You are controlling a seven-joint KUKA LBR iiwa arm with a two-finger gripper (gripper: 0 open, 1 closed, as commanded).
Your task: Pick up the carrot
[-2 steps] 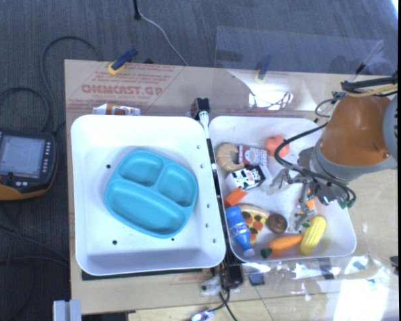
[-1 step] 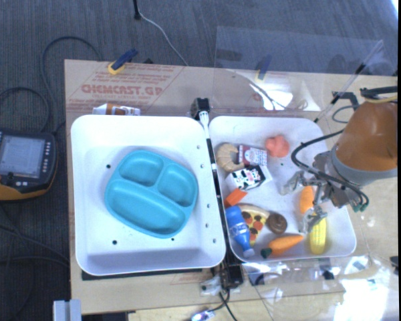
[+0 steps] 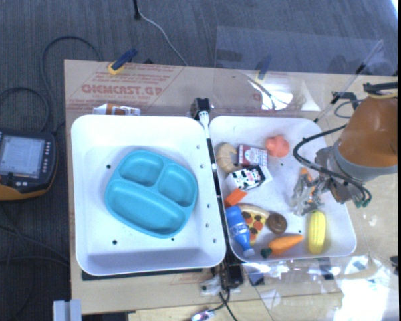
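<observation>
The carrot (image 3: 285,243), orange with a green stub at its left end, lies flat near the front wall of the right bin (image 3: 334,249). My gripper (image 3: 308,196) hangs over the right part of that bin, up and to the right of the carrot and just above a yellow corn cob (image 3: 316,231). The arm's orange band (image 3: 374,136) rises behind it at the right edge. Nothing is seen held in the gripper.
The right bin also holds a blue bottle (image 3: 238,228), a pizza slice (image 3: 254,218), a brown round piece (image 3: 277,223), a cow-print carton (image 3: 246,176), a red carton (image 3: 252,156), a pink piece (image 3: 277,146) and a small orange piece (image 3: 235,196). The left bin holds a blue divided plate (image 3: 151,191).
</observation>
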